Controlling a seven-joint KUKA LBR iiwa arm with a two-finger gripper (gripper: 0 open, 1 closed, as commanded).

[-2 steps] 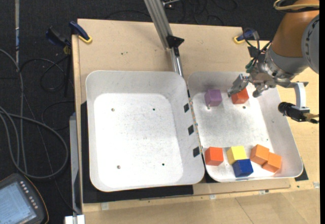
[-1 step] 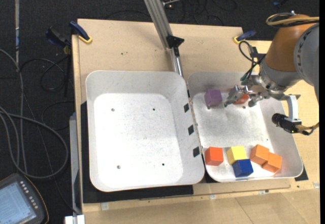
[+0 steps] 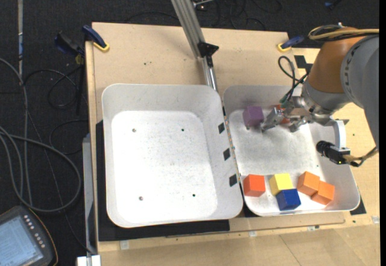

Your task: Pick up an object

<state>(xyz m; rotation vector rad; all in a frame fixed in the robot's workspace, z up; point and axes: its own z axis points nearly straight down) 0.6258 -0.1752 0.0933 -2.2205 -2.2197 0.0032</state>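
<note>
In the right bin (image 3: pixel 301 150), the gripper (image 3: pixel 269 122) hovers beside a purple block (image 3: pixel 253 116); whether its fingers are open, I cannot tell from here.

Grey KUKA arm (image 3: pixel 362 69) with orange band and small metal gripper.

A rounded grey casing is seen at the frame's right, smooth and matte. A broad orange band (image 3: pixel 325 66) is wrapped round the segment above the wrist, its surface glossy with a soft highlight. Thin black cables (image 3: pixel 288 75) are looped along the wrist's outer side, and a yellowish cable (image 3: pixel 329 31) is laid over the top of the arm. The gripper (image 3: pixel 272 121) is built of silver-grey metal parts with dark joints and a touch of red. A white bracket with a black fitting (image 3: pixel 333 150) is mounted below the wrist.
</note>
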